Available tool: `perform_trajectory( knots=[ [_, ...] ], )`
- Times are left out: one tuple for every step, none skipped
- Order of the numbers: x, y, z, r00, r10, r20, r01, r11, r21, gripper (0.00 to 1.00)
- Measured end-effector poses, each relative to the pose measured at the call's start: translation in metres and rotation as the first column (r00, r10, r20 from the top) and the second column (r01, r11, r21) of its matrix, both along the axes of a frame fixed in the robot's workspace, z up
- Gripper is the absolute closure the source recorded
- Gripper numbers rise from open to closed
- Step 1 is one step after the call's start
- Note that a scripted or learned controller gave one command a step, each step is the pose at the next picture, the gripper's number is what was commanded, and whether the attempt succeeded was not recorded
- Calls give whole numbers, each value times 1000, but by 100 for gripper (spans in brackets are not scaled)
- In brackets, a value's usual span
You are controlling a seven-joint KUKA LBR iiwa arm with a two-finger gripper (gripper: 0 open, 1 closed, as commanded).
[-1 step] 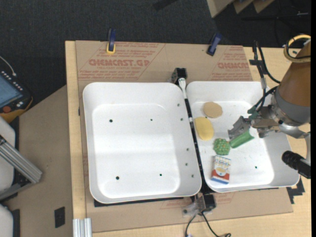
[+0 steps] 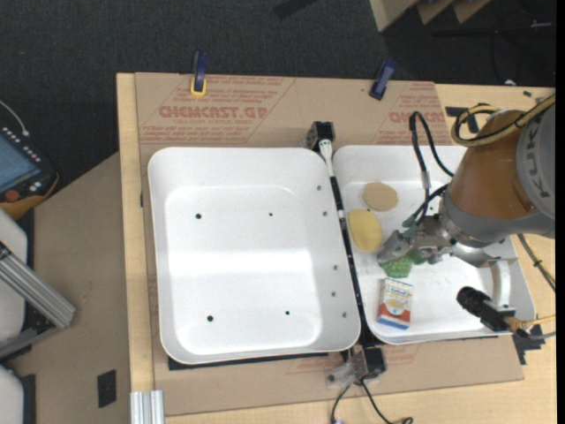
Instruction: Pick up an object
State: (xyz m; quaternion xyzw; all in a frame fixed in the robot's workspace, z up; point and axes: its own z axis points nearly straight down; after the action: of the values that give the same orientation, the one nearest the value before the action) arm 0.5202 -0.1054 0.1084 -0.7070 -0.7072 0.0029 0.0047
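Green, the small object [image 2: 399, 263] lies in the right bin [image 2: 441, 325], and we see the gripper [image 2: 402, 247] right over it; we cannot tell how it stands. Just beside it sit a yellow lump [image 2: 365, 230], a tan disc [image 2: 381, 196] and a small carton [image 2: 396, 303]. The left bin [image 2: 238, 246] adjoins.

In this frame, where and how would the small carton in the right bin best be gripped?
Probably across its two long sides, coming straight down. The carton lies flat, lengthwise toward the bin's front, apart from the yellow lump. The claw hovers just behind it.
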Motion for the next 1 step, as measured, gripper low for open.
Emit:
perform_trajectory(
  knots=[
    [2, -1, 17, 1000, -2, 12, 2, 1000, -3, 100]
  ],
)
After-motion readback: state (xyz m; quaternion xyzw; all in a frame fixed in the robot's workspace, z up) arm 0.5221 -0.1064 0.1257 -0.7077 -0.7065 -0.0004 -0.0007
